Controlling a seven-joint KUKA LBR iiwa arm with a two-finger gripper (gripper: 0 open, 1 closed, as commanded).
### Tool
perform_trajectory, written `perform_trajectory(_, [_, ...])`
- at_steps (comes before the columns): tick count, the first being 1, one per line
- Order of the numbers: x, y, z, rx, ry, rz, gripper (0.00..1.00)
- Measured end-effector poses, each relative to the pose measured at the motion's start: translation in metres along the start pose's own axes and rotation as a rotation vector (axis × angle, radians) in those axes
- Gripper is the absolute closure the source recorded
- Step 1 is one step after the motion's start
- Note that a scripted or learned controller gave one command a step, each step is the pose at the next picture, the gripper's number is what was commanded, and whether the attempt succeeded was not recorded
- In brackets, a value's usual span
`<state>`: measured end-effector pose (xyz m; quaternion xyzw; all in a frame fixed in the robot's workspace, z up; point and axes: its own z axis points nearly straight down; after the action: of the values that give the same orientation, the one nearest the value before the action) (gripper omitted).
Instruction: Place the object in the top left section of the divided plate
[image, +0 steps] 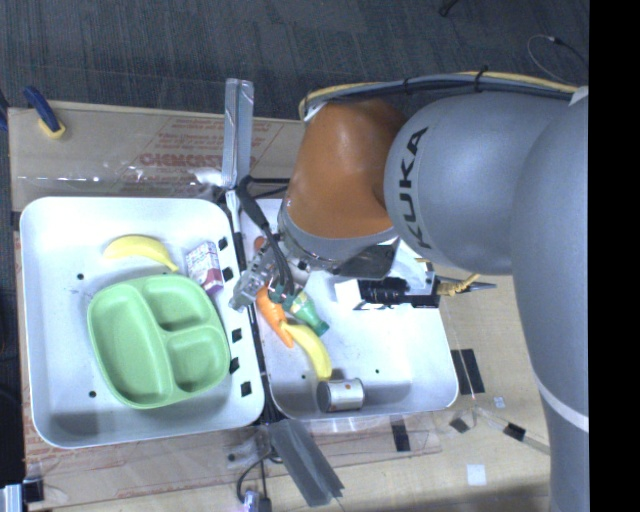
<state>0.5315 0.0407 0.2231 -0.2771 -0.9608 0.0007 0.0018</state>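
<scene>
The carrot (272, 318) lies just under the gripper (262, 285), whose grip I cannot tell, so pinch it squarely before crossing left to the green divided plate (120, 350).

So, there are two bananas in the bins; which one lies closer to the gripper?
The banana in the right bin, beside the carrot just below the gripper. The other banana lies in the left bin, above the green divided plate.

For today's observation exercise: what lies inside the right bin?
In the right bin: an orange carrot, a yellow banana, a metal can. The arm covers the bin's upper part.
</scene>
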Motion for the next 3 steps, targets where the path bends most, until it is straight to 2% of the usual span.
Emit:
perform_trajectory(1, [-0.001, 0.001, -0.010, 0.000, 0.000, -0.003, 1.00])
perform_trajectory(2, [0.022, 0.063, 0.049, 0.000, -0.001, -0.268, 1.00])
perform_trajectory(3, [0.017, 0.088, -0.018, -0.002, -0.005, -0.200, 1.00])
